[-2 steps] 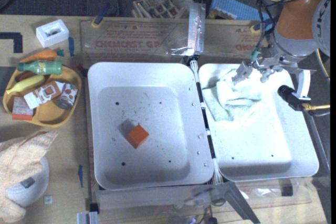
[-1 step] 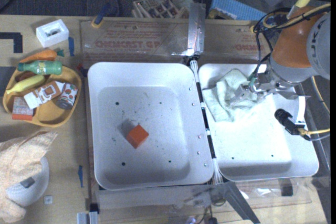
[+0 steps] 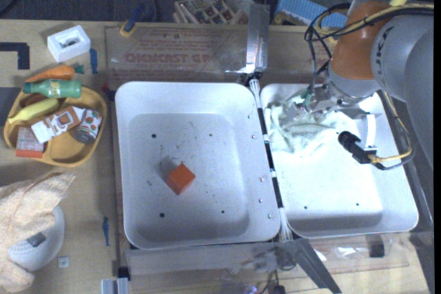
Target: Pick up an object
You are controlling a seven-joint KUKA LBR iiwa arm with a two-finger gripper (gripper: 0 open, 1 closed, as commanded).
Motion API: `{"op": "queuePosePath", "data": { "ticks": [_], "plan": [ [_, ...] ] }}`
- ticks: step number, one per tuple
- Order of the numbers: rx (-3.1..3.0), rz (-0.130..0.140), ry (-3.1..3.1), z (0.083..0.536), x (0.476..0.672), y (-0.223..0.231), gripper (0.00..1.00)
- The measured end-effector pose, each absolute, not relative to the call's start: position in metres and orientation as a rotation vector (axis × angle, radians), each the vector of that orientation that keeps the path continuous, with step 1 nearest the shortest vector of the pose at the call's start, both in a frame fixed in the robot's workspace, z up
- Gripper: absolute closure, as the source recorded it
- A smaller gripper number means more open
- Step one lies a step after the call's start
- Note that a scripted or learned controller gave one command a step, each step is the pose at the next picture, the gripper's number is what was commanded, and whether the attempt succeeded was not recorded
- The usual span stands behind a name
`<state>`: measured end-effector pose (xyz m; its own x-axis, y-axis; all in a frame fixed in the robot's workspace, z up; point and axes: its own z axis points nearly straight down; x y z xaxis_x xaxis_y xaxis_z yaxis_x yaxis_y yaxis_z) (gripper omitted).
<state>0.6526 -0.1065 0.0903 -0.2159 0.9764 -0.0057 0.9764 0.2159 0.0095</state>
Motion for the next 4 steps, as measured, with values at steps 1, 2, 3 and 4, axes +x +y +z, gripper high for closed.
{"op": "queuePosePath", "data": {
  "ticks": [1, 2, 3, 4],
  "plan": [
    [1.816, -0.003, 2.555, 0.09, 0.669, -0.101, 0.0],
    [1.933, 0.0, 2.474, 0.184, 0.663, -0.085, 0.0],
    [2.014, -0.003, 2.414, 0.117, 0.621, -0.146, 0.0],
    [2.165, -0.002, 2.275, 0.184, 0.625, -0.146, 0.0]
  ]
}}
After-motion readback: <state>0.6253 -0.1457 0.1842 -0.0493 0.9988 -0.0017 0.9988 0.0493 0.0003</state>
